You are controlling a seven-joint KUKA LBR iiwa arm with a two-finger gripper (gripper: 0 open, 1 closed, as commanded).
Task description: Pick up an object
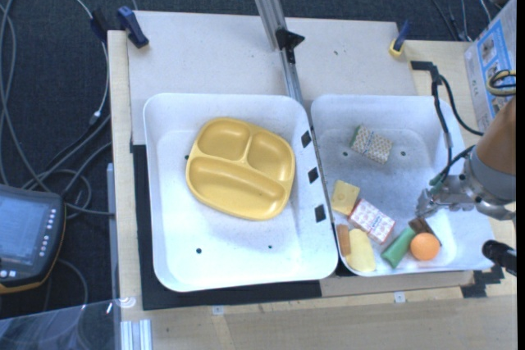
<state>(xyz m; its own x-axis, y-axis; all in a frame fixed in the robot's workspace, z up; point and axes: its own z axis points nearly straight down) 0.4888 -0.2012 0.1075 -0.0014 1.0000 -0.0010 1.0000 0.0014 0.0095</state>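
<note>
At the right rim of the right bin (328, 115), the gripper (436, 201) is hovering low, its arm cut off by the frame edge; whether its fingers are open or closed, I cannot tell, as they are blurring into the metal wrist. Just below it, an orange ball (424, 247) is lying beside a green block (397, 248) and a partly hidden brown piece (419, 225). A yellow divided plate (240, 168) is sitting in the left bin (164, 176), well apart.
</note>
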